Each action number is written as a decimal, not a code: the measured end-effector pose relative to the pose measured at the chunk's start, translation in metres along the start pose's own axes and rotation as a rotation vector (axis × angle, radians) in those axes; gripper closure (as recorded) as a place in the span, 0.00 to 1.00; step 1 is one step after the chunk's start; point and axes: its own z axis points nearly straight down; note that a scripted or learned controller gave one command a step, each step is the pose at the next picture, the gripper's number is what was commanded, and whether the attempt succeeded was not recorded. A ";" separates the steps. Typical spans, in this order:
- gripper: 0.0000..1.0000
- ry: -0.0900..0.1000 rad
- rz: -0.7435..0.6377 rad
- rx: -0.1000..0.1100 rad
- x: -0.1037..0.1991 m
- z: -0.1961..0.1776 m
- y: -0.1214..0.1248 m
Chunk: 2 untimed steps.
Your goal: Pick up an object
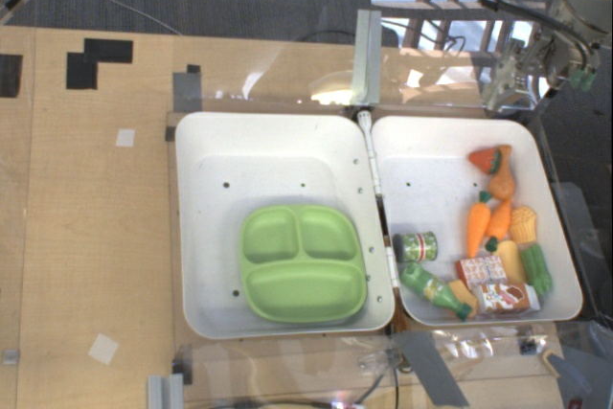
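The gripper (512, 83) hangs at about one o'clock, above the far rim of the right bin (431, 153) — whether its jaws are wide or narrow I cannot tell, and nothing shows between them. The pickable things crowd that bin's four-to-five o'clock part: an orange carrot (478, 224), a red-and-green strawberry (489, 158), a small green can (418, 246), a green bottle (436, 289) and a red carton (493, 285) touching it. The left bin (220, 158) holds a green divided plate (303, 262) on the tabletop (86, 235).
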 end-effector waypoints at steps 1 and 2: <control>1.00 0.005 0.047 0.001 0.052 0.023 -0.023; 1.00 0.006 0.185 0.001 0.120 0.047 -0.018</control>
